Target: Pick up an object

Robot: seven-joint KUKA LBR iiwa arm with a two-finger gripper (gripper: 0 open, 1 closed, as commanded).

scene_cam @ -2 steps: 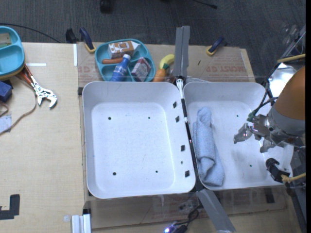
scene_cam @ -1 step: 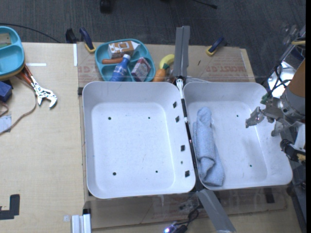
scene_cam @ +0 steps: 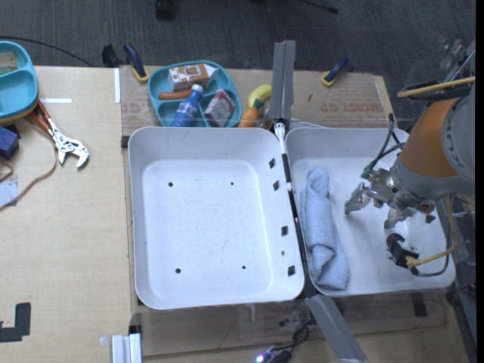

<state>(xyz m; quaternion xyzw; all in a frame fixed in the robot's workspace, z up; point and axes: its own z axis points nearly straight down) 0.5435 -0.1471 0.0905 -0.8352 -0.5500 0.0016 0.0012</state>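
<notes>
Reaching from 3 o'clock, my hand hangs spread wide beside the cloth; soft, light, I'd pinch a fold.

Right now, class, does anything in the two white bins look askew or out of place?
Nothing looks spilled or damaged. The one thing to note: the crumpled light-blue cloth lies bunched along the left wall of the right white bin, not flat. The two-finger gripper hangs beside it, apart from the cloth.

Pale blue towel; white bins; teal tray; tan tabletop; orange-banded grey arm.
</notes>
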